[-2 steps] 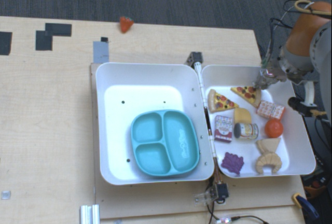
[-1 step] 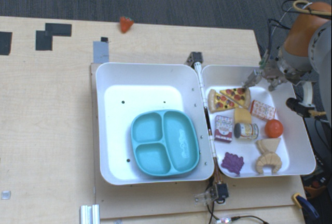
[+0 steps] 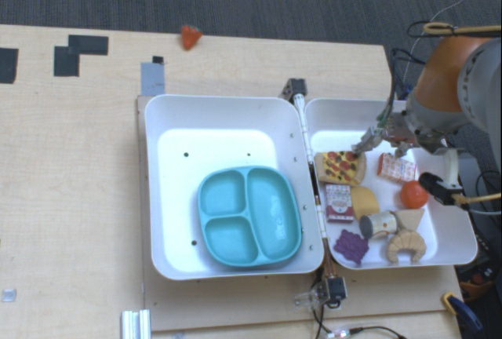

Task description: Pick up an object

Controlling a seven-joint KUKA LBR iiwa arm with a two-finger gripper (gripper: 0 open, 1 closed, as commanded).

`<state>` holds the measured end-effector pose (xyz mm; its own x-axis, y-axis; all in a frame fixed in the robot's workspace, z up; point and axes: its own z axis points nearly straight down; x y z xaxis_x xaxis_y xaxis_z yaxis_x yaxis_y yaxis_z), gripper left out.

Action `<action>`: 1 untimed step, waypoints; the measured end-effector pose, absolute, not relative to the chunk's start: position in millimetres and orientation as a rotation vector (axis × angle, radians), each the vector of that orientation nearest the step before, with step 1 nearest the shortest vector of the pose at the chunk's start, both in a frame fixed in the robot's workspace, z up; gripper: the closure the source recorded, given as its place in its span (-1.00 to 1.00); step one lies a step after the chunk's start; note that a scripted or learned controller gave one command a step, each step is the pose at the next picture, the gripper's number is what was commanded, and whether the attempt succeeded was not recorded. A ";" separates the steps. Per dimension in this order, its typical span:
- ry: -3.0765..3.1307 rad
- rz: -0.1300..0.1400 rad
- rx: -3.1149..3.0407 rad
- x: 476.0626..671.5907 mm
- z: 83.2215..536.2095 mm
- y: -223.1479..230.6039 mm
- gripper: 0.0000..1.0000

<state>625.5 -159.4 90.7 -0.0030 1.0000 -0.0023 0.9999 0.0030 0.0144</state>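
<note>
The gripper (image 3: 382, 140) hung low in the right bin (image 3: 463, 251), just beside the pizza toy (image 3: 342, 166), but its state I could not tell, so nothing seemed picked up yet.

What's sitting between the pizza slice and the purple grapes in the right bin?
In the camera view, a small red-and-white packet lies between the pizza slice and the purple grapes, beside a yellow cheese wedge.
</note>
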 end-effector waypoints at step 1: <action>2.216 0.021 2.206 627.6 102.7 -158.2 1.00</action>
